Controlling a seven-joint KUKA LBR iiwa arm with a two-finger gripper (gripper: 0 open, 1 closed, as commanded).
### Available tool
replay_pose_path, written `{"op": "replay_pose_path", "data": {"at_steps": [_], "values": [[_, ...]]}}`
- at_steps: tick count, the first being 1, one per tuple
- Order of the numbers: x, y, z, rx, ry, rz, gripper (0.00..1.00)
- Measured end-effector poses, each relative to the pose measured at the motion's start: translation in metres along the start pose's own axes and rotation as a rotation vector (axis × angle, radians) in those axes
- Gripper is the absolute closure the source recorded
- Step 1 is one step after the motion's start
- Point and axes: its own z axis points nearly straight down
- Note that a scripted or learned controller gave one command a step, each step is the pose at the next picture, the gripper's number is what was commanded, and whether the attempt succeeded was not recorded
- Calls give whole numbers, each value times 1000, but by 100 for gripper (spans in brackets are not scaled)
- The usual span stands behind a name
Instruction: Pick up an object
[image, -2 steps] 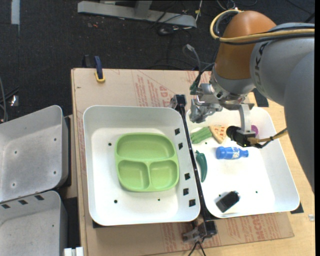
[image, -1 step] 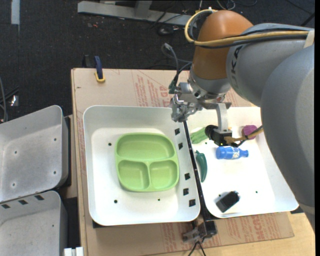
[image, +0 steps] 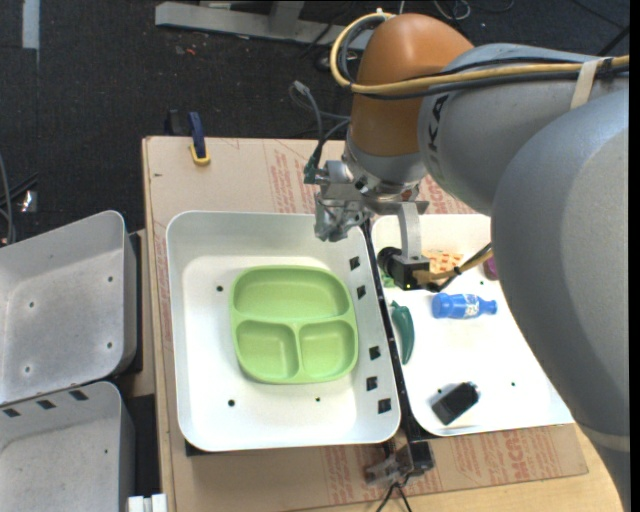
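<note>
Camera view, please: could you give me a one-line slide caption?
KUKA arm's gripper above the bins' shared edge; green divided plate left, blue bottle right.

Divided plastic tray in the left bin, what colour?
Light green divided plastic tray, clearest in the camera view.

Brown bench (image: 250, 175) – two white bins side by side: left bin (image: 195, 400), right bin (image: 520, 400)
</note>
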Motion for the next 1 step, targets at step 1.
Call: {"op": "replay_pose_path", "data": {"at_steps": [1], "values": [[-2, 0, 0, 1, 0, 3, 0]]}}
